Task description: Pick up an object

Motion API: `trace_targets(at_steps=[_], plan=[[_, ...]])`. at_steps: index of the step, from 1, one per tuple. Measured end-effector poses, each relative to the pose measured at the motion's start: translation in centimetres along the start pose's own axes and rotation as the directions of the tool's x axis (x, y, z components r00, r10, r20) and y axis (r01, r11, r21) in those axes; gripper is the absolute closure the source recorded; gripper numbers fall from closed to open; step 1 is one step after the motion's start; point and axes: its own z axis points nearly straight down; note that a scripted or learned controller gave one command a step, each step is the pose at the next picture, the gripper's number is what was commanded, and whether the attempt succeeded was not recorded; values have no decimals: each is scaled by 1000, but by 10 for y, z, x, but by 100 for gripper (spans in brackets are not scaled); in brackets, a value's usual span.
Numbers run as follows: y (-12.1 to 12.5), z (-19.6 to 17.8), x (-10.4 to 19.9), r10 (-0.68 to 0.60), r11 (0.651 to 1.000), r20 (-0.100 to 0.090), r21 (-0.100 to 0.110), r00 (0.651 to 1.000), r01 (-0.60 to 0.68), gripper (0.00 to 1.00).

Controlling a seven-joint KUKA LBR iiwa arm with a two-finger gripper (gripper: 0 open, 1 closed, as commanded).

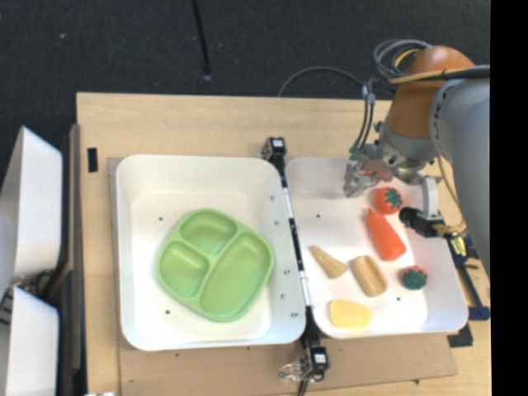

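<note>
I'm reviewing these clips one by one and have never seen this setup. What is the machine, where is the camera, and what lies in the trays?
One camera looks down at a slant on a wooden bench with two white bins. The grey and orange robot arm reaches in from the right; its pincer hangs over the right bin. That bin holds toy food: a carrot, a tomato, a cone, a bread roll, a yellow piece and a green piece. The left bin holds a green divided plate. I see nothing held.

Arm: reaching in from the right, grey body leaning down and leftward.
Wrist: orange band sitting above it, cables looping beside it.
End effector: pointing downward at the arm's low left end.
</note>
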Motion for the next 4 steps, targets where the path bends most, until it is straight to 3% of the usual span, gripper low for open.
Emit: trace_targets(at_steps=[2,3,4], plan=[[23,-114,-2,-10,1000,-1,-4,1000,10,100],[24,-135,-3,-13,1000,-3,1,1000,13,100],[13,-127,57,-12,1000,-2,5,1000,12,100]])
